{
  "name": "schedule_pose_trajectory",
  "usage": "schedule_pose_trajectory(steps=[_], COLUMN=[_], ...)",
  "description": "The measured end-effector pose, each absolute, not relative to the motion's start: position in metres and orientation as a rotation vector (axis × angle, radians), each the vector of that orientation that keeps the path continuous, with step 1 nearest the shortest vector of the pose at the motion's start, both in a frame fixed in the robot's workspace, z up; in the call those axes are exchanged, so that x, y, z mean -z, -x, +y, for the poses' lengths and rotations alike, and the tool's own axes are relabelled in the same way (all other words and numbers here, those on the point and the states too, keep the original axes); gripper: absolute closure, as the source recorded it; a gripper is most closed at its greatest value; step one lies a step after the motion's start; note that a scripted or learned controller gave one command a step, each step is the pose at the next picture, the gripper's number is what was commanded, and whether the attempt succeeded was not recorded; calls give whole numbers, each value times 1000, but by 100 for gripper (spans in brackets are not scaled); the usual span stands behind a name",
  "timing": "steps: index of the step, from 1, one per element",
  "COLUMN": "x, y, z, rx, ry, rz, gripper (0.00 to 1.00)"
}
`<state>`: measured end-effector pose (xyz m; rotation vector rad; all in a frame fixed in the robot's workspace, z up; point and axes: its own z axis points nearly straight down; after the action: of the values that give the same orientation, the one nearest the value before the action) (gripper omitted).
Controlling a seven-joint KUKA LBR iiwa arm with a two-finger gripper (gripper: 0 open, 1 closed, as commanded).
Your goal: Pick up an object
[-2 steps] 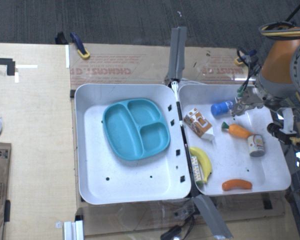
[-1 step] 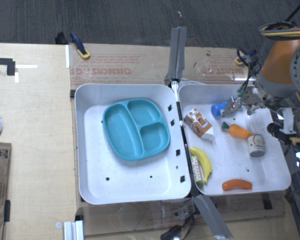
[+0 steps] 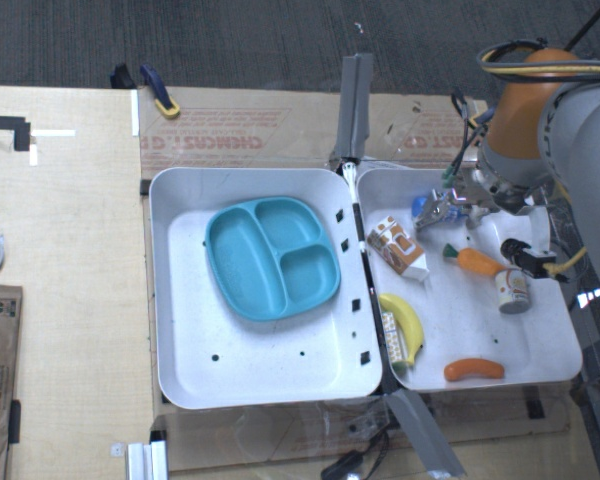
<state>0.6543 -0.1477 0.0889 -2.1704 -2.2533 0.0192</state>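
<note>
1. The arm (image 3: 540, 118) comes in from the upper right of the frame and bends down over the back of the right bin (image 3: 540, 353). Its orange band sits high near the top right corner, and the wrist tilts left and downward.
2. The gripper (image 3: 442, 208) hangs low in the upper middle of that bin, just beside something small and blue (image 3: 421, 205). I cannot tell how it is set or whether it has hold of anything; metal and cables blur together there.
3. Things it might pick lie in the right bin: a small carton (image 3: 397, 248) left of centre, a banana (image 3: 404, 326) along the lower left wall, a carrot (image 3: 478, 261) and a small can (image 3: 513, 292) toward the right, and an orange sausage-shaped piece (image 3: 473, 370) near the bottom edge.
4. The left bin (image 3: 175, 368) holds a blue divided plate (image 3: 273, 258).
5. My worry: the blue thing sits close to the back wall, so the gripper could strike the wall or nudge it away instead of closing around it.
6. The carton is near; a sideways move could knock it.
</note>
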Motion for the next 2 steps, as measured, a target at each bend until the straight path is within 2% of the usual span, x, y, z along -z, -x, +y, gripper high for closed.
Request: schedule_pose_trajectory(steps=[1, 2], x=[-97, -88], y=[-653, -653], z=[-149, -159], rx=[-28, -21], ry=[2168, 1996], rz=[-2253, -2404], gripper=[100, 100])
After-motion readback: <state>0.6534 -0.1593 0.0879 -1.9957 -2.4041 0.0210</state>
